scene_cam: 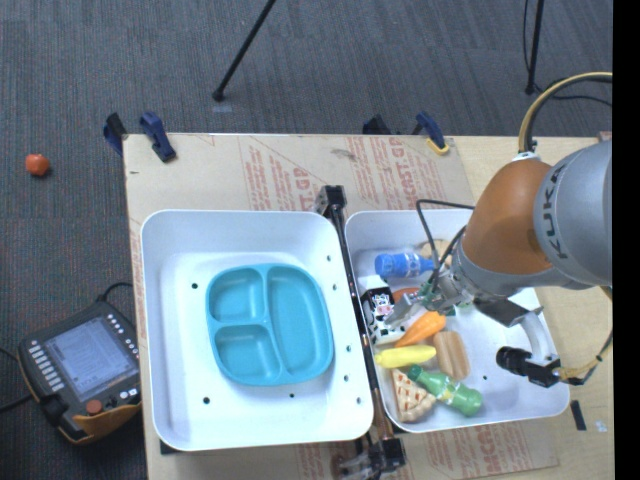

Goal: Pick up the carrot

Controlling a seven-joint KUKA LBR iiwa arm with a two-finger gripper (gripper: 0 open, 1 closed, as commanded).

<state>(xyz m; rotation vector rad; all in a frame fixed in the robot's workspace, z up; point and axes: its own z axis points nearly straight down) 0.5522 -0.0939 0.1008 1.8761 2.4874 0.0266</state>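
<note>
The orange carrot [424,327] lies in the right bin [520,393], among other toy foods. My gripper [433,303] reaches down from the right and sits just above the carrot's upper end, touching or nearly touching it. The arm's orange band [505,223] and grey wrist cover the bin's upper right part. The fingers are too small and dark to read.
Around the carrot lie a blue bottle [403,264], a small black-and-white item [378,304], a yellow banana [404,356], a hot dog [451,352], a waffle slice [411,396] and a green piece [452,390]. The left bin [170,258] holds a blue divided plate [270,323].
</note>
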